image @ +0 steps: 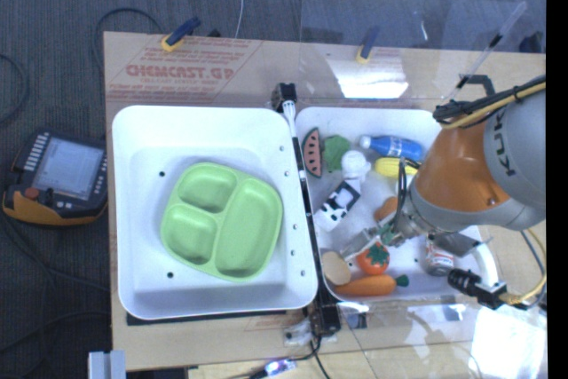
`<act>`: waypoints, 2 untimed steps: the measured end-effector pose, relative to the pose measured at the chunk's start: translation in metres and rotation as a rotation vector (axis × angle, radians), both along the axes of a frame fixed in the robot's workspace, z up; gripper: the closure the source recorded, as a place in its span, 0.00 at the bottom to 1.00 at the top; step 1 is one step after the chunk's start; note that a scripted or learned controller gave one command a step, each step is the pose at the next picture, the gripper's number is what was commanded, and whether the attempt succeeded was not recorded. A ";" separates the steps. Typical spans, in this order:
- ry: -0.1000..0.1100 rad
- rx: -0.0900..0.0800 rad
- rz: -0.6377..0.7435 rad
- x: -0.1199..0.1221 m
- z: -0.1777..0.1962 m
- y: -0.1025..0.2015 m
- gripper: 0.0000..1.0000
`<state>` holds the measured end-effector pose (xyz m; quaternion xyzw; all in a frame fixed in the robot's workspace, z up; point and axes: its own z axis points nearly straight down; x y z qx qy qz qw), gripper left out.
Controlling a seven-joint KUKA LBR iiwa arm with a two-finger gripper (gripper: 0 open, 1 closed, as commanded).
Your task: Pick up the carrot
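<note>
Claw point(383, 235) down in the right bin point(461, 122), just above the tomato point(374, 259).
Whether it is apart or together cannot be told from this angle. Carrot point(364, 286) lies along the bin's near wall, right below the tomato, untouched; green sectioned plate point(222, 220) sits in the left bin point(142, 129) on the surface point(186, 71).

carrot point(364, 286): orange, tapered, lying flat roughly horizontal along the right bin's near wall, just below a tomato.
</note>
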<state>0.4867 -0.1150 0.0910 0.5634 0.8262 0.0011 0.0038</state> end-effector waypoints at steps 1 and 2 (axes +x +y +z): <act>-0.006 -0.001 -0.003 0.002 0.011 0.000 1.00; -0.004 0.000 -0.003 0.001 0.010 0.000 0.00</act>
